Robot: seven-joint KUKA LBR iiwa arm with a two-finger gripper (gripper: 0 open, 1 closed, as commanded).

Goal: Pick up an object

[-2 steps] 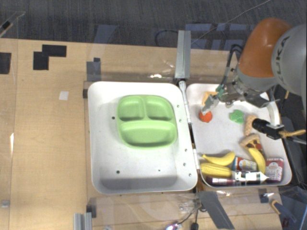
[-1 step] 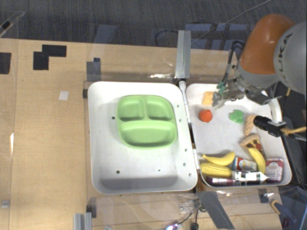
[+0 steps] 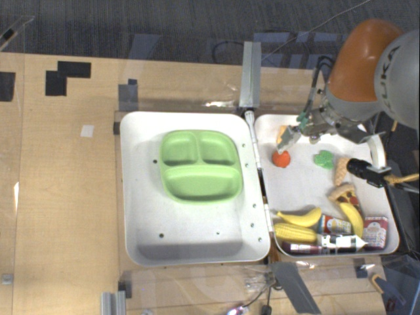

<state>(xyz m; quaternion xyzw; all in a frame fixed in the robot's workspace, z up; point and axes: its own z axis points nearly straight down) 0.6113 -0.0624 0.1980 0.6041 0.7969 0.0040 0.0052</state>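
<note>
My gripper hangs over the far left part of the right bin, at the end of the grey arm with its orange band. A small yellow-orange piece shows right at the gripper's tip; I cannot tell whether it is held. Just below it a red strawberry-like toy lies on the bin floor. A green leafy toy and a tan cone-shaped toy lie to its right.
Along the right bin's near edge lie bananas, a corn cob, a can, a bottle and a red packet. The left bin holds a green divided plate.
</note>
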